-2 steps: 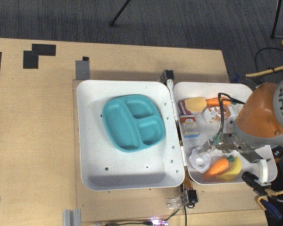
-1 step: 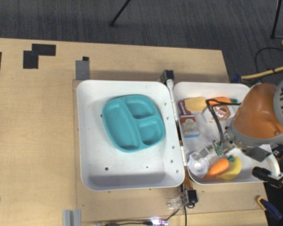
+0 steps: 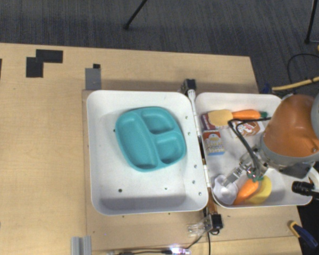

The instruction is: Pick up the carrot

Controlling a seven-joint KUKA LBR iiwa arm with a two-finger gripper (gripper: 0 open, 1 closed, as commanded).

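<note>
A carrot (image 3: 246,189) lies just beside the gripper (image 3: 251,172) in the right bin (image 3: 287,200).

The arm (image 3: 297,129) is cut off by the right edge of the view, and its orange band covers the far right part of the right bin (image 3: 223,101). The gripper (image 3: 243,173) is small and partly under the wrist, so the state of it cannot be told. An orange carrot (image 3: 246,189) lies just beside it, touching a yellow thing (image 3: 262,191) whose kind is unclear. The labels on the small boxes (image 3: 212,137) are too small to read.
</note>
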